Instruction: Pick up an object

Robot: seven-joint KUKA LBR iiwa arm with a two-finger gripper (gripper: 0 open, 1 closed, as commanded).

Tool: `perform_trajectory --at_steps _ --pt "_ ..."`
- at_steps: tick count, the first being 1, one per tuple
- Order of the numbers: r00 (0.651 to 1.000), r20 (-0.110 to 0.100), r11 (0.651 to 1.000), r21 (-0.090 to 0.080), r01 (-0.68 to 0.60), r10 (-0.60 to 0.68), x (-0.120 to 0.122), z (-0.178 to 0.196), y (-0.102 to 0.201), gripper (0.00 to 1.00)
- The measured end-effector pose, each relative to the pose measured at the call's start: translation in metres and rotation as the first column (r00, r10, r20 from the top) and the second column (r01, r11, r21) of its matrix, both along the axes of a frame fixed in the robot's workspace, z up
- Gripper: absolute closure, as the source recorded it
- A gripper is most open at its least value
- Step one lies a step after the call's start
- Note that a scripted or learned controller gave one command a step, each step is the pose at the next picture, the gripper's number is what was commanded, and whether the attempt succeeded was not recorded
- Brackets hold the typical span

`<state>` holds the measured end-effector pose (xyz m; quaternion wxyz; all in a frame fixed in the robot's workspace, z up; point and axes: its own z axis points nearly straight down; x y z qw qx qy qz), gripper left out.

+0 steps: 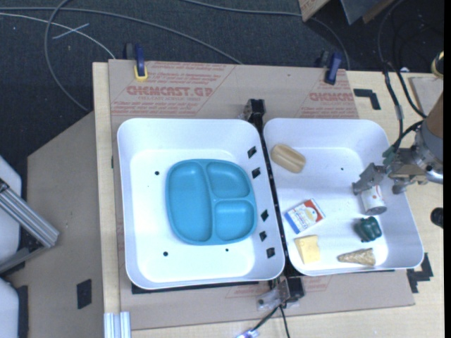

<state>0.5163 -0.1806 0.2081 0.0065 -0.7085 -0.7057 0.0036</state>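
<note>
The arm is seen reaching in over the right bin (394, 255), with the gripper (373, 192) hung low above the bin's floor near its right wall. Whether the jaws are spread or pressed together cannot be told, and nothing is seen pinched between them.

Just below the jaws a dark green object (368, 228) is seen, and further below it a tan wedge (357, 258). To the left of the jaws and a little lower lies a small red, white and blue packet (304, 215), with a yellow block (307, 248) beneath it. A bread roll (287, 158) lies well to the left and above. A blue divided plate (211, 201) is held in the left bin (134, 210), well apart.

The approach step is judged to be in hand, with no object yet taken. A short move toward the green object and a descent with the jaws astride it are called for next.
</note>
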Motion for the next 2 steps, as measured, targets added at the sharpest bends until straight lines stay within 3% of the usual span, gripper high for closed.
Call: perform_trajectory --at_steps 1,2 --pt "1.000 0.013 1.000 -0.003 -0.004 0.004 0.003 0.007 0.000 0.00" --pt "1.000 0.009 1.000 -0.001 -0.003 0.003 -0.006 -0.042 -0.003 0.00"
